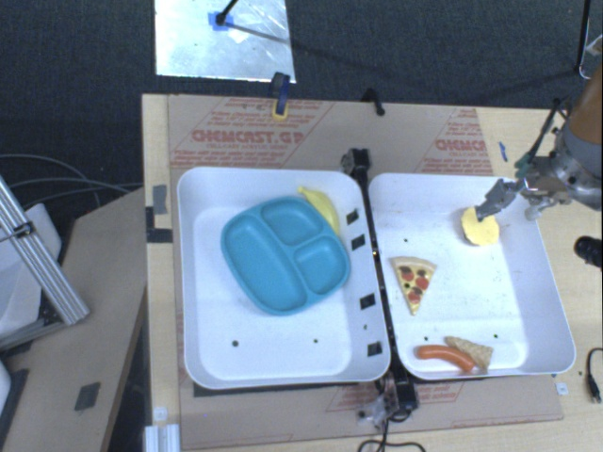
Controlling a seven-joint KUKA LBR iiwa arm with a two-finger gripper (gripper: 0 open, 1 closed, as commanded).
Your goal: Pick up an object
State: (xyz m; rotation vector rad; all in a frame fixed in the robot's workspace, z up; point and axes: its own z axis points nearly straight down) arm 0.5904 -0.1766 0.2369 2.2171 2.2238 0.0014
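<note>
jaws [487, 211] at top edge of yellow disc [480, 229], rt bin [556, 318], jaw state can't tell

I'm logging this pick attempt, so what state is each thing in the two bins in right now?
Blue plastic divided plate: flat, right side up, left bin.
Yellow banana-shaped toy: partly under the plate's far edge.
Round yellow toy piece: on the right bin floor, gripper at its edge, not lifted.
Pizza slice toy: flat, topping up.
Orange sausage toy: lying touching the tan wedge toy.
</note>
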